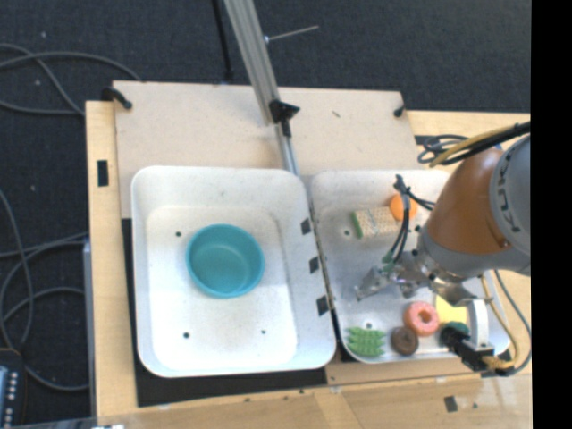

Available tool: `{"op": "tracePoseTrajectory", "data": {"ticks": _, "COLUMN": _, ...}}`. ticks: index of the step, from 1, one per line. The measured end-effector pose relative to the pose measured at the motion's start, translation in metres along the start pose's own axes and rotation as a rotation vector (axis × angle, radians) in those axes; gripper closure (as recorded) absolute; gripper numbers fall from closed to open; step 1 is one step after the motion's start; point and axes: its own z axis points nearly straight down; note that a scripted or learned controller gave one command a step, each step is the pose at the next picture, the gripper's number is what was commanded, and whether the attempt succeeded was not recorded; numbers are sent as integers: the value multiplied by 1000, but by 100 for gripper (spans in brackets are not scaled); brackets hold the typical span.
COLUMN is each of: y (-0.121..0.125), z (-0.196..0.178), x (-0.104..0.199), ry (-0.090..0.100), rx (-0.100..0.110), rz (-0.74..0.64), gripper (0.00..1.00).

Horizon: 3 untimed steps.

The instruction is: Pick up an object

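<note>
The bowl (225, 259) sits in the left bin (161, 195); the two doughnuts (421, 318) lie in the right bin (344, 190), near its front edge.

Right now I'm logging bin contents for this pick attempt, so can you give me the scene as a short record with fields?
left bin: teal bowl, upright, near the middle
right bin: pink ring, brown ring, green brush-like piece, yellow block, beige block with a green end, orange ball
gripper: low over the right bin's middle
held object: none visible between the fingers
</note>
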Motion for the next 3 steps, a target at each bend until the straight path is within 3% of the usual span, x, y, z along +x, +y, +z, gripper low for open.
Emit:
{"op": "tracePoseTrajectory", "data": {"ticks": 1, "y": 0, "z": 28, "x": -2, "ry": -1, "rx": -3, "rz": 1, "gripper": 0}}
{"op": "tracePoseTrajectory", "data": {"ticks": 2, "y": 2, "z": 16, "x": -1, "ry": 2, "rx": -8, "rz": 4, "gripper": 100}}
{"op": "tracePoseTrajectory", "data": {"ticks": 3, "y": 7, "z": -47, "x": 1, "ry": 0, "rx": -12, "rz": -5, "gripper": 100}}
